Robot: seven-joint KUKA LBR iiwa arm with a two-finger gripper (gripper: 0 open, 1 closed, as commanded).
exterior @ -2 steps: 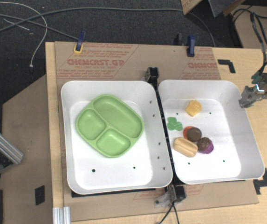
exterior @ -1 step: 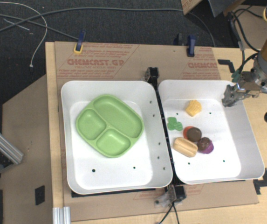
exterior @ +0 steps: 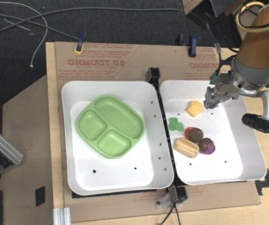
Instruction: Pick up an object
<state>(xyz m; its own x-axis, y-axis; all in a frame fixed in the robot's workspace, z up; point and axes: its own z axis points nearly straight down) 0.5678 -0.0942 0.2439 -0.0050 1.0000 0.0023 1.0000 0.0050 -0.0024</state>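
One gripper (exterior: 211, 101), at the end of the grey arm with its orange band (exterior: 261, 32), hangs over the upper part of the right bin (exterior: 247, 165); whether it is open or closed cannot be told at this scale, and nothing is seen held in it. Immediately at its 8 o'clock lies a yellow corn-like piece (exterior: 195, 108), the nearest candidate for pickup. Further along the same direction sit a green ridged item (exterior: 175, 124), a brown and red round piece (exterior: 194, 134), a tan bread-like roll (exterior: 187, 147) and a purple piece (exterior: 208, 146), the last three touching in a cluster. The step in hand appears to be the approach: the tool is above the bin, not yet on an object. The next move probably calls for a short shift toward 8 o'clock and a descent over the yellow piece, which stands apart from the cluster with free floor around it. Open floor spans the bin's 3 to 6 o'clock region; the shared rim with the left bin (exterior: 78, 172), which carries a green divided plate (exterior: 110, 125), bounds travel at 9 o'clock
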